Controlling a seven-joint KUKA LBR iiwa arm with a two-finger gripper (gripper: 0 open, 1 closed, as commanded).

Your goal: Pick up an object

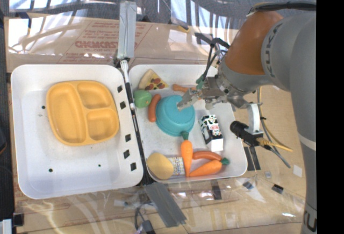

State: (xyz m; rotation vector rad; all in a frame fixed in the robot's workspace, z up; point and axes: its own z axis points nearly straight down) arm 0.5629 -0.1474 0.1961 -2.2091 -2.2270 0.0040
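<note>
My gripper (194, 96) hangs over the right bin (228, 74), at the upper right rim of a teal bowl (173, 117). Around the bowl lie a pizza slice (152, 80), a green toy (142, 99), an orange-red sausage (153, 107) and a small sausage piece (180, 87). To the bowl's right stands a black-and-white milk carton (212, 132). Two carrots (186, 155) (207, 168), a red chilli (205, 155) and a yellowish potato (159, 165) lie along the bin's near side. Nothing shows between the fingers.
The left bin (32, 157) bears a yellow divided plate (82, 111). A grey taped ridge (131, 120) separates the bins. Cardboard (80, 39) lies behind them. My arm's grey and orange body (258, 50) covers the right bin's far right corner.
</note>
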